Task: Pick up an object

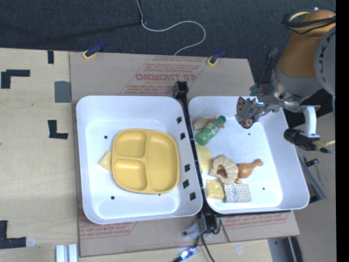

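Observation:
In the right bin lie a green bottle, a pale yellow block, a tan shell-like pastry, a brown drumstick, a yellow wedge and a small patterned packet. My gripper hangs over the bin's far right part, right of the bottle and above the drumstick. I see nothing held in it.
The left bin holds a yellow divided plate with a pale yellow piece poking out at its left. A black clip row joins the bins. A white cable lies beyond the cardboard base.

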{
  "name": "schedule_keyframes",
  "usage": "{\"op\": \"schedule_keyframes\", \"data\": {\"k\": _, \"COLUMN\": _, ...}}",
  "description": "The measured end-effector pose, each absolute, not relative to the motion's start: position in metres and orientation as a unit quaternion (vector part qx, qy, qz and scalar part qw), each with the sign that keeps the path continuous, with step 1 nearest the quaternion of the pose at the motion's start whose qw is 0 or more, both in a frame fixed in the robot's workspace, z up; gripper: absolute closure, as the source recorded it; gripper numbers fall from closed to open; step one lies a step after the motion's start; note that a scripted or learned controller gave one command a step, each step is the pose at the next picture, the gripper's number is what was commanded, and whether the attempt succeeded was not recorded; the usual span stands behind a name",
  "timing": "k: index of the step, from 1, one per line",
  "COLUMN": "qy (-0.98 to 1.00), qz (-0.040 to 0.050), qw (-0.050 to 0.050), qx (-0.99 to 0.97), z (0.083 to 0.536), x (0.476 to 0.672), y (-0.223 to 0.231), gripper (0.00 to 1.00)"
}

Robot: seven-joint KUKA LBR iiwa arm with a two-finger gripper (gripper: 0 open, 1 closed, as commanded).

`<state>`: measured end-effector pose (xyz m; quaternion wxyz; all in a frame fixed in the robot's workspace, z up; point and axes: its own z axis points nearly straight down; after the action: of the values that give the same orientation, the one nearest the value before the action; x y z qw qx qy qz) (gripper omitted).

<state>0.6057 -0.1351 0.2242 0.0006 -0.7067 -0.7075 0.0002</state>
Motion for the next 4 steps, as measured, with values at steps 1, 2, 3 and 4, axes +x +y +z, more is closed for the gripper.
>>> {"op": "schedule_keyframes", "data": {"k": 1, "qy": -0.709, "qz": 0.0010, "qw": 0.002, "qx": -0.705, "z": 0.216, "x": 0.576, "y": -0.084, "gripper": 1.00}}
{"op": "schedule_keyframes", "data": {"k": 2, "qy": -0.709, "qz": 0.0011, "qw": 0.002, "qx": -0.706, "z": 0.212, "x": 0.553, "y": -0.044, "gripper": 1.00}}
{"op": "schedule_keyframes", "data": {"k": 3, "qy": -0.709, "qz": 0.0011, "qw": 0.002, "qx": -0.705, "z": 0.216, "x": 0.526, "y": -0.003, "gripper": 1.00}}
{"op": "schedule_keyframes", "data": {"k": 4, "qy": -0.710, "qz": 0.0003, "qw": 0.002, "qx": -0.704, "z": 0.227, "x": 0.506, "y": 0.056, "gripper": 1.00}}
